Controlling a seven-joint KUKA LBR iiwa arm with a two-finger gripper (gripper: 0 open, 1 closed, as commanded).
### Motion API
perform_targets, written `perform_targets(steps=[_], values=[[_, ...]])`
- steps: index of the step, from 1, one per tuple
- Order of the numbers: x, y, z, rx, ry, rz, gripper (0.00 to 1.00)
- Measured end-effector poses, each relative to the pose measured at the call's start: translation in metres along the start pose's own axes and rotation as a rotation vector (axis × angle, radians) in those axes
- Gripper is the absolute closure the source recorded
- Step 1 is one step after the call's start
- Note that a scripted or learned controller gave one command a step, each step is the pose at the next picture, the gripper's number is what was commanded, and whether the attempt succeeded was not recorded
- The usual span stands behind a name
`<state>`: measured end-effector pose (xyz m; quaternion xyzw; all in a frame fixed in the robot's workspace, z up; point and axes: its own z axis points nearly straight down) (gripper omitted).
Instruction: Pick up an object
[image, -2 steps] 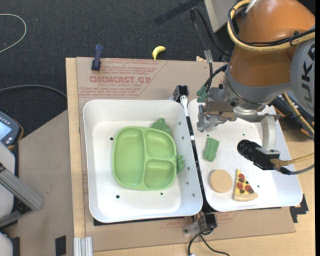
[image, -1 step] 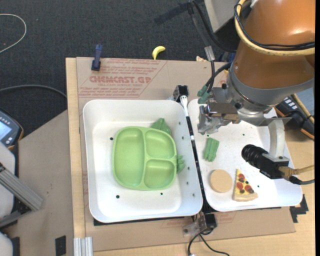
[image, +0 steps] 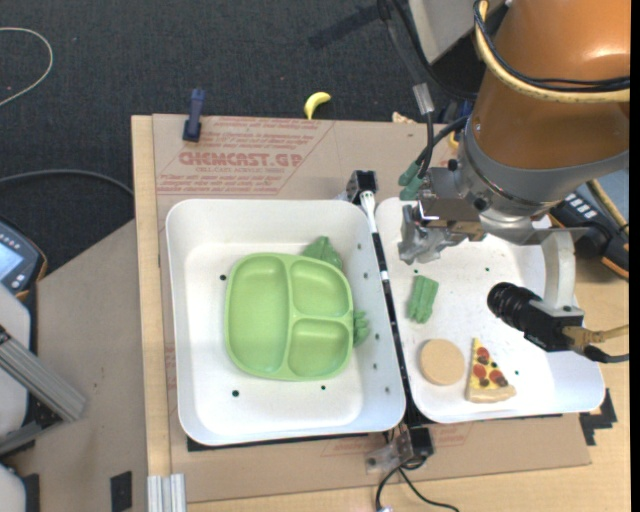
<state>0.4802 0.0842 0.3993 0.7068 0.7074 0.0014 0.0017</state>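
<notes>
From the camera above the bench, the grey and orange arm (image: 545, 110) comes in from the right and hangs over the right bin (image: 570, 385), with the gripper (image: 420, 250) low over that bin's far-left corner, close to the wall shared with the left bin (image: 190, 300). I can't tell from this angle how far the gripper is open, and nothing I can see is in its grasp. The nearest thing to it is a green ridged piece (image: 422, 298), lying flat on the white floor just toward the front of the gripper and apart from it. Further toward the front sit a round tan biscuit (image: 441, 362) and, just beside that, a pizza slice (image: 488, 373) with red toppings. The left bin carries a green divided plate (image: 290, 318), with a leafy green toy (image: 322, 250) tucked against its far edge. To my eye this is the approach stage, with nothing lifted yet. The green ridged piece looks like the likeliest target. I'd say the next move calls for shifting the gripper a little frontward to centre it over that piece, lining up across its narrow width, then descending to the floor and closing before lifting.
</notes>
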Motion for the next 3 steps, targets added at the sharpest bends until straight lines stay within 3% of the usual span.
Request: perform_targets(steps=[3], values=[[0.001, 0.002, -0.031, -0.007, -0.001, 0.000, 1.00]])
